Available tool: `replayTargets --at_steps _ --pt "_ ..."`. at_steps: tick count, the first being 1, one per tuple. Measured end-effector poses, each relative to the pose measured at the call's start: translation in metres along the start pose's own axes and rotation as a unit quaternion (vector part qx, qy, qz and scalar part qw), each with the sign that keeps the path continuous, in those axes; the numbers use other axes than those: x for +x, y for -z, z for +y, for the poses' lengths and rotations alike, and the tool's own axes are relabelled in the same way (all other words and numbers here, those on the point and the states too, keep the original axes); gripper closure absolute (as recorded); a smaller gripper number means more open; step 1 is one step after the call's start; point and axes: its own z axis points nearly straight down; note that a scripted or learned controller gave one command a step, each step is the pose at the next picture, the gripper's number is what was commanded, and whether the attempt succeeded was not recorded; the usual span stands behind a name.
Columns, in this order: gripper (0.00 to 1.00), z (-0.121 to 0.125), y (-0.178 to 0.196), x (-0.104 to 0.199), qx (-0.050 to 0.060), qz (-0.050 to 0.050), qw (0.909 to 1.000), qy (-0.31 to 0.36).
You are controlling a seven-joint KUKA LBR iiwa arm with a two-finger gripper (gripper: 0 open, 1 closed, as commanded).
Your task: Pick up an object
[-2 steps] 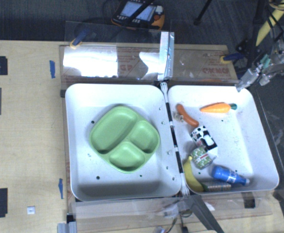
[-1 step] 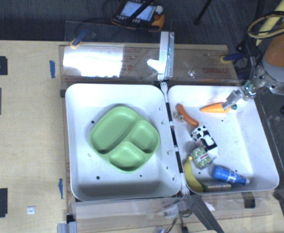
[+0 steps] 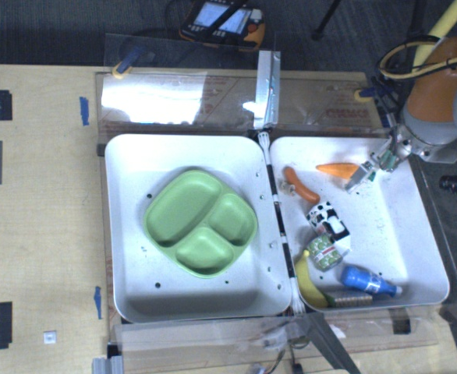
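Pale wooden worktop (image 3: 41, 232) carries two white bins. At the right bin's (image 3: 416, 240) far edge the tool (image 3: 365, 174) sits at the blunt end of an orange carrot (image 3: 336, 171); whether it grips is unclear. This carrot lies with its long axis left-right, tip pointing left. Nearby are a sausage (image 3: 299, 184), black-and-white cow toy (image 3: 326, 220), banana (image 3: 307, 284) and blue bottle (image 3: 366, 280). A green divided plate (image 3: 201, 222) fills the left bin (image 3: 127, 170).

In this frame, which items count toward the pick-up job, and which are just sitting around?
Job items, all in the right bin:
- gripper, beside the orange carrot
- red-orange sausage
- black-and-white cow toy
- green-labelled packet
- banana
- blue bottle

Lying about:
- green divided plate in the left bin
- handheld device beyond the bench
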Motion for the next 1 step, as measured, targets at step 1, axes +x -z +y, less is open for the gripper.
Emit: replayTargets --at_steps 1 --pt "1.00 0.0009 0.0097 -0.0012 -0.001 -0.005 1.0000 0.002"
